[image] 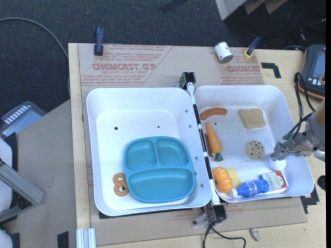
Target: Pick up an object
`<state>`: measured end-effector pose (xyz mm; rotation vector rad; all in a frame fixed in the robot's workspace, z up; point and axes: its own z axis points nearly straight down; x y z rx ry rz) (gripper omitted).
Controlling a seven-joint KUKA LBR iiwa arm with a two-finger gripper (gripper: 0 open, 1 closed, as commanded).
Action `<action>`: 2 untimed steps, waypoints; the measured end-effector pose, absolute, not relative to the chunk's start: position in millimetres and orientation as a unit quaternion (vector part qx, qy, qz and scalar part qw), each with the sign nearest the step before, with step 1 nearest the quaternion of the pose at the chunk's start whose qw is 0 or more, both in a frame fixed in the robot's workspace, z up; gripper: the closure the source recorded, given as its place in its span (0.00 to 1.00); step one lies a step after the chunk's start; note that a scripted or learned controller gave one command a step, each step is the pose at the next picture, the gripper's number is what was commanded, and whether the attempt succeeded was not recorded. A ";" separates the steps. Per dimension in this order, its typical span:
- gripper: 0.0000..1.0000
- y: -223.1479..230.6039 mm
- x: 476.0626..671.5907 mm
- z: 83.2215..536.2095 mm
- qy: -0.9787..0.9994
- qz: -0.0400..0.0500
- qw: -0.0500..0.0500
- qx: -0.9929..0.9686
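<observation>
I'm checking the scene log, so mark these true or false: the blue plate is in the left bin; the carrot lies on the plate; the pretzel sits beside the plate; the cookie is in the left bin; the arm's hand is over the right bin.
1. The blue plate is in the left bin. True.
2. The carrot lies on the plate. False: it lies in the right bin, near the divider.
3. The pretzel sits beside the plate. True.
4. The cookie is in the left bin. False: right bin.
5. The hand is over the right bin. True.

smooth plastic blue tray (158, 170); glossy white bins (103, 105); matt cardboard bench (132, 66).
</observation>
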<state>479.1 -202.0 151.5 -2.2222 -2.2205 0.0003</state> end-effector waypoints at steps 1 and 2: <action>0.00 -201.7 479.1 151.3 -0.707 0.000 0.000 -0.707; 0.00 -135.1 537.3 87.7 -0.708 -0.003 -0.003 -0.707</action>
